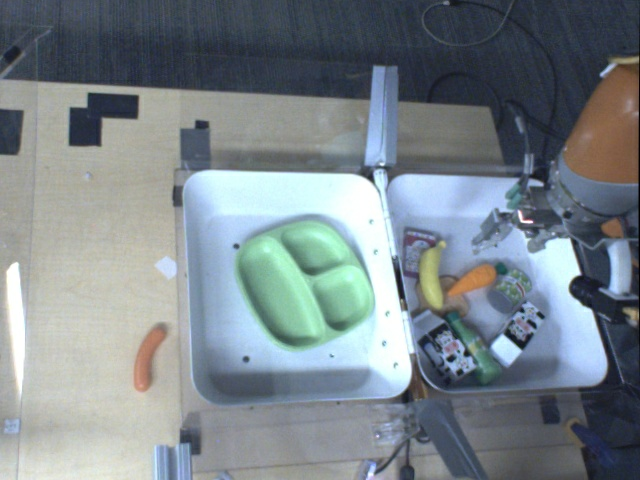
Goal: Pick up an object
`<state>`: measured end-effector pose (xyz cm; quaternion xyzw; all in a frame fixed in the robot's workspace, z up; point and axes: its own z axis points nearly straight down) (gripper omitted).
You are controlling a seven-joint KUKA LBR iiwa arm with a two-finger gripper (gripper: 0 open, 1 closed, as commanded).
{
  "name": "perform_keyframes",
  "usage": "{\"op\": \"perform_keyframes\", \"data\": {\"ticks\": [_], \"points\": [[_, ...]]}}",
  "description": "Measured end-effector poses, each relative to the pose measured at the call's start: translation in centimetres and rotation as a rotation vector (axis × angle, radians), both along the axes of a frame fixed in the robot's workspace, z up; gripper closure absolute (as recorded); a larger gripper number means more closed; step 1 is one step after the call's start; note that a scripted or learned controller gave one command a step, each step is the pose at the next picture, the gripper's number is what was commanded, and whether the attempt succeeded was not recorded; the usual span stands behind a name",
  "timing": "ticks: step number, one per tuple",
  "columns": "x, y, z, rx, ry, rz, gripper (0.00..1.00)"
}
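The right bin (460,200) holds several small items: a yellow banana (432,276), an orange carrot (472,280), a round green-and-white item (513,288), a green bottle (477,356), two black-and-white cartons (446,352) (521,326) and a small reddish packet (421,240). My gripper (493,230) hangs over the upper right part of this bin, just above and to the right of the carrot. It reaches in from the orange-banded arm (605,143) at the right. Nothing shows in its grasp.
The left bin (210,268) carries a green divided plate (305,283). An orange sausage (150,356) lies on the wooden bench, left of the bins. A metal divider (382,118) runs between the bins at the back.
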<state>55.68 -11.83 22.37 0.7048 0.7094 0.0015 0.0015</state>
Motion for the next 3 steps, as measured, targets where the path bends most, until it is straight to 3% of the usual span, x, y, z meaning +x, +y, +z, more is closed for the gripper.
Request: {"op": "perform_keyframes", "data": {"ticks": [1,2,3], "points": [[3.5,4.8,-2.7,0.001,0.001,-0.074,0.00],[1.7,1.6,-12.0,-0.003,-0.019,0.032,0.00],[2.0,1.9,-10.8,0.001,-0.025,0.034,1.00]]}}
